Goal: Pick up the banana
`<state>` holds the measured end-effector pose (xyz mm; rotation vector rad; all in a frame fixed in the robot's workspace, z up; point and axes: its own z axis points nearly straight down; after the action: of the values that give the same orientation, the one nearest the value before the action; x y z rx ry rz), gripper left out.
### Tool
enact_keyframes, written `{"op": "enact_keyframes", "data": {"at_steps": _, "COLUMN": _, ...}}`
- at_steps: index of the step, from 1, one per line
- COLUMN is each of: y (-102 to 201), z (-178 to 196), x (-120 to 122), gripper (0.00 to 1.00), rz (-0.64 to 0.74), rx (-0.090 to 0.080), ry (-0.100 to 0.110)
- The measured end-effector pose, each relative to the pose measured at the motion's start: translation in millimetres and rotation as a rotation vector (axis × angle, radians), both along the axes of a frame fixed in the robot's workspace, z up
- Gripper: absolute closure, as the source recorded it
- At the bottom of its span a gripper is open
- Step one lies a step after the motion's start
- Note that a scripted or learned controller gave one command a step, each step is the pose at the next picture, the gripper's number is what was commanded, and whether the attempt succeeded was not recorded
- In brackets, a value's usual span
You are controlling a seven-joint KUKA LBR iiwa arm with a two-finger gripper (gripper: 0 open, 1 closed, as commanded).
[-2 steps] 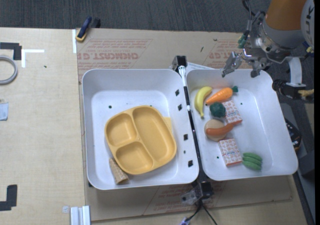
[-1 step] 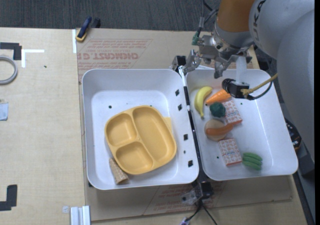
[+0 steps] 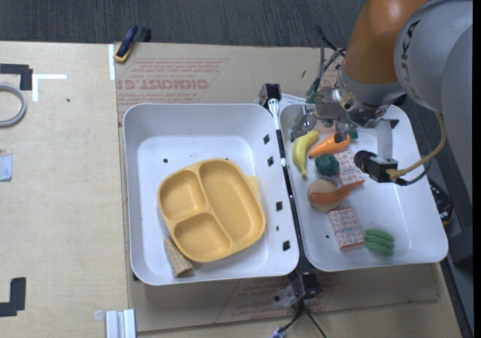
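Two white bins sit side by side in the middle of the frame. The banana (image 3: 301, 151) lies in the right bin (image 3: 409, 242), tight against that bin's left wall near its upper left corner. It is yellow, a bit curved, and it runs up and down in the picture with a darker top end. An orange carrot (image 3: 329, 146) lies just to its right, and a dark green round thing (image 3: 327, 165) sits below the carrot, so there is little room on that side. The gripper (image 3: 322, 113) hangs just above the banana's top end, and I cannot tell how it stands. The lower right part of this bin has bare floor. The left bin (image 3: 143, 179) holds a yellow plate (image 3: 212, 210) with open white floor above it.
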<state>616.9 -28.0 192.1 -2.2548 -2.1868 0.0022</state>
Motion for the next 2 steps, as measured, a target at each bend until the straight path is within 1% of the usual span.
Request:
{"op": "enact_keyframes", "data": {"at_steps": 1, "y": 40.4, "z": 0.1, "x": -18.9, "gripper": 0.0, "rz": 0.169, "rx": 0.0, "ry": 0.0}}
{"op": "enact_keyframes", "data": {"at_steps": 2, "y": 39.8, "z": 10.0, "x": -17.9, "gripper": 1.0, "rz": 0.166, "rx": -0.001, "ry": -0.002}}
